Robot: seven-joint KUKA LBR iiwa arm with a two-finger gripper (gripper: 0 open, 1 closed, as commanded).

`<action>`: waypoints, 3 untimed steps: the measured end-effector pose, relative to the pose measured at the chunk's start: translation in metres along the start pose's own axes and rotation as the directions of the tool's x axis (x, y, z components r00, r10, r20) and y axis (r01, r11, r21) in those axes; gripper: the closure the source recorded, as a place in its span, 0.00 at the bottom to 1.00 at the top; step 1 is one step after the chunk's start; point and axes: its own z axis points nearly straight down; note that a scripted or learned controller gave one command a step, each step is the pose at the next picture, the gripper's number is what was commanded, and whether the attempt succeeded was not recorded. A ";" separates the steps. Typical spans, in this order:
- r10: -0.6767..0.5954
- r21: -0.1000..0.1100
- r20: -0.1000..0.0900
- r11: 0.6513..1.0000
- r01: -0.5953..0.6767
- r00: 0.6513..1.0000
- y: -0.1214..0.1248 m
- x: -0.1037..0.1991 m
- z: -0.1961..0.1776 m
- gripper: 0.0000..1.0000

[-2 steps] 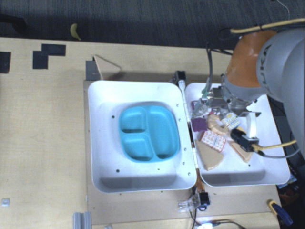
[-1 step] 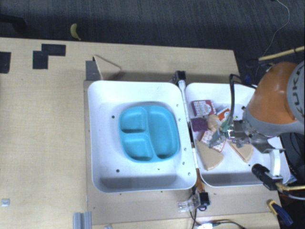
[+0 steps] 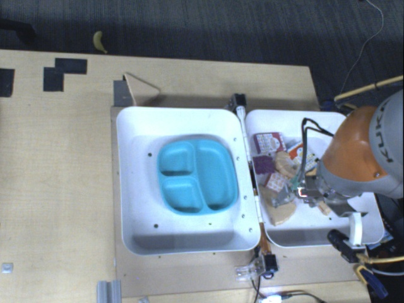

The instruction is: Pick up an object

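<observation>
Clutter [image 3: 273, 169] crowds the gripper [image 3: 302, 191]; blue tray [image 3: 197, 175] apart.

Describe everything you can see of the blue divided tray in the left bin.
The blue tray looks like smooth turquoise plastic with rounded corners. Raised ridges split it into three compartments: two smaller ones on its left side, one long one on its right. It lies flat and right way up, slightly turned, on the floor of the left white bin, near the middle. Nothing sits in it, and the gripper is not touching it.

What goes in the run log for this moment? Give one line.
arm: over right bin | gripper: low among small items | grasp: unclear | left bin: blue divided tray
</observation>
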 end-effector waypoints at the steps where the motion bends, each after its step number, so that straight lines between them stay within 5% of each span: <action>1: -0.001 -0.003 -0.001 1.000 0.001 1.000 0.001 0.001 -0.011 1.00; 2: 0.001 -0.005 0.002 1.000 -0.001 1.000 0.051 -0.062 -0.093 1.00; 3: -0.001 -0.002 0.001 1.000 0.001 1.000 0.050 -0.061 -0.092 0.00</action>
